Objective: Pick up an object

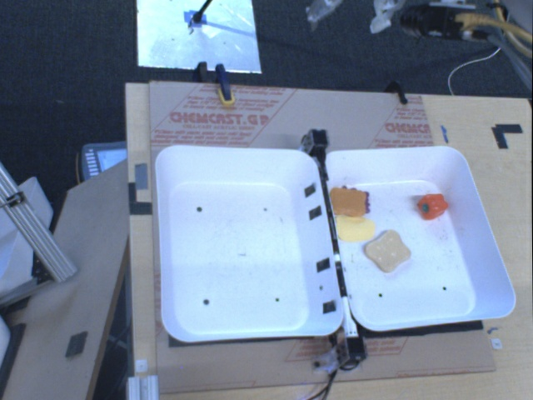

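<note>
While the hand (350, 7) hangs open and unladen beyond the bins — toast (387, 251) lies in the right bin (475, 223).

Dark carpet floor (67, 48) around a pale wooden bench (475, 123). On the carpet at the top, a shiny metal sheet (198, 23), glaring under overhead light. Brown board (250, 115) printed "CHEMCAST GP" in red, flat on the bench, clamped at its far edge by a yellow-tipped clip (225, 90). At the left, a second lower tabletop (83, 290), with a silver aluminium rail (33, 227) slanting across its corner. White cable (470, 63) looping over carpet at the upper right.
</note>
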Motion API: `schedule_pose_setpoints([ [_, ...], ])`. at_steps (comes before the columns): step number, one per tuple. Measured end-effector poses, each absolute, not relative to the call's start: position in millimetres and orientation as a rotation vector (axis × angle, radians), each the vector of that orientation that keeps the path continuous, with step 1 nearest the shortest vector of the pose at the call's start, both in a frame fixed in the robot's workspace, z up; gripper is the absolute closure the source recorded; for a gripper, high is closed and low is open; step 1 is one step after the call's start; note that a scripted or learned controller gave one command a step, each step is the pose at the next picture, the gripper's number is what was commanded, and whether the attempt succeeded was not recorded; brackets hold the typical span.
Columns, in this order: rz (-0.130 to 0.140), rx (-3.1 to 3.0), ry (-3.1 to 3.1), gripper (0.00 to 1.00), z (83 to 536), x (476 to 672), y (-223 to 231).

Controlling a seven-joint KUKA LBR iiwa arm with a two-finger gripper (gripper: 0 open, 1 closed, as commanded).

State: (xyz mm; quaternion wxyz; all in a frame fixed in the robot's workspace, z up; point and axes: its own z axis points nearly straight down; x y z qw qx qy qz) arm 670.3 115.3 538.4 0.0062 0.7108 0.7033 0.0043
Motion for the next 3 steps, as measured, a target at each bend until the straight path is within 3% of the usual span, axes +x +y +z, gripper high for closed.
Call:
schedule_pose_setpoints([
  [1,0.007,2.212,2.226,1.0,543.7,668.4,124.7],
  [3,0.004,2.213,2.231,1.0,518.1,667.8,237.2],
])
